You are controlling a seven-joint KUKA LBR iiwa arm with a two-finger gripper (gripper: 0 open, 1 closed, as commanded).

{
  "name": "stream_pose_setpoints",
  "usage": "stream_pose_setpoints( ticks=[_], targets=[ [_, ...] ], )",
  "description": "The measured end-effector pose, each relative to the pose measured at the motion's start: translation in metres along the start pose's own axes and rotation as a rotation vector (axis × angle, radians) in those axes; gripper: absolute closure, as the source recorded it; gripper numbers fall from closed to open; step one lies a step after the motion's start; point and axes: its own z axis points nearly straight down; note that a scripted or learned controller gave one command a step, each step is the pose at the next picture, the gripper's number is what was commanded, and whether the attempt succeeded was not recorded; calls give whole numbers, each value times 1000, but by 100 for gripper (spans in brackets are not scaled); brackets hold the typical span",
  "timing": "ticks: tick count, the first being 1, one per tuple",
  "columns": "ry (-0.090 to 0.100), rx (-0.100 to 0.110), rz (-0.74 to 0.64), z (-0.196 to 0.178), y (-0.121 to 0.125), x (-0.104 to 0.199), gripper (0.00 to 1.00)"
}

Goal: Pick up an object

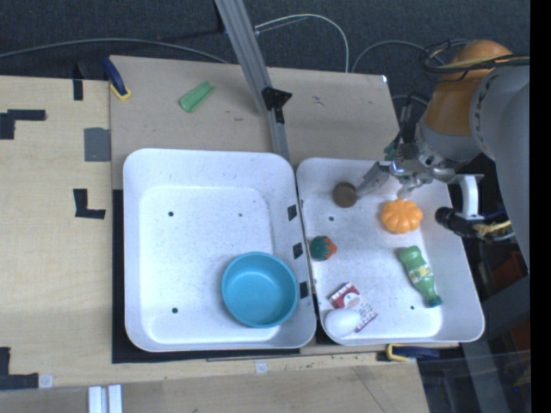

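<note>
The brown puck (344, 194) lies in the right bin (456, 317), near its far edge, left of the pumpkin (402, 217). The gripper (372, 181) reaches toward the puck from the right, just beside it, holding nothing; I cannot tell how the jaws stand. It is best to center over the puck and keep away from the pumpkin.

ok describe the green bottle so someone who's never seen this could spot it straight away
Start at the right bin, the one nearest the arm. Along its right side, below the orange pumpkin, lies the green bottle, tipped on its side. It is the longest thing in that bin, while the brown ball and small green ball are round.
</note>
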Motion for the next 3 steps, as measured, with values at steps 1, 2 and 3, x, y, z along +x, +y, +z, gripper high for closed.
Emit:
stream_pose_setpoints(
  ticks=[1,2,3],
  targets=[
    [-2,-8,1,19,1,-1,0],
    [-2,-5,0,11,1,0,100],
    [-1,-10,0,-34,2,7,100]
  ],
)
